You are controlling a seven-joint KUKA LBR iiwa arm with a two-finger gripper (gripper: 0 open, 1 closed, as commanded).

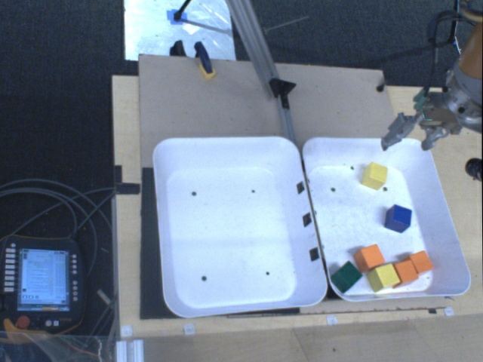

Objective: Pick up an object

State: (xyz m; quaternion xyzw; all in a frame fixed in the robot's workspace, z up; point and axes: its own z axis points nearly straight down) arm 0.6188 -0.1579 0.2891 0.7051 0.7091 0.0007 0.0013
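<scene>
A fixed camera looks down at a slant on a bench bearing two shallow white bins side by side. The robot arm reaches in from the right, and its two-finger gripper (411,133) hangs over the far right corner of the right bin (441,202). The fingers are spread wide and hold nothing.

The closest thing to pick is a yellow cube (374,176), lying alone in the far part of the right bin. From the gripper it sits to the left and nearer the camera, fairly close by. As a cube it has no long axis to line up with; its faces look slightly turned against the bin walls. Judging from this, a short shift left and toward the near side, then a descent, would bring the fingers around it.

The right bin holds the rest of the blocks too. A blue cube (398,218) sits apart near the right wall, about midway along. Packed together at the near end are a green cube (346,276), an orange cube (369,257), a second yellow cube (383,277), and two more orange blocks (413,266) toward the right; these touch one another and would be harder to grip cleanly.

The left bin (170,202) shows a white floor with four small dark dots.
</scene>
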